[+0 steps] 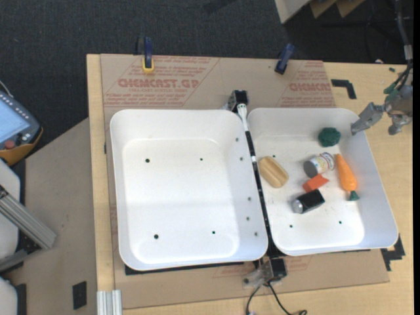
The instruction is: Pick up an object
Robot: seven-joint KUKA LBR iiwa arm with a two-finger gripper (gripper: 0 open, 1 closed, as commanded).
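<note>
Figure. Overhead slanted view of the desk [197, 71], a cardboard-covered surface bearing two shallow white bins clamped side by side. The left bin [131, 133] occupies the centre of the frame; the right bin [374, 195] sits to centre-right and carries every candidate for the pick. Grouping the objects in one bin probably leaves the other as a separate drop zone.

Contents of the right bin, all lying loose on its floor: a green lumpy ball [329, 136] toward the upper right; an orange toy carrot [346, 174] lying lengthwise just below it; a small jar-like cylinder [317, 165] on its side, just left of the carrot; a small red block [315, 182] directly beneath the cylinder, near or touching it; a black cylinder with a pale end [307, 202] lower still; and a tan oval loaf-like piece [273, 172] near the bin's left wall, apart from the cluster.

The pincer [380, 118] is at the right edge of the frame, over the upper right rim of the right bin, with its two grey fingers spread apart and nothing between them. It appears raised above the bin, so no object is yet grasped; the green ball lies nearest and looks the likeliest target.
</note>
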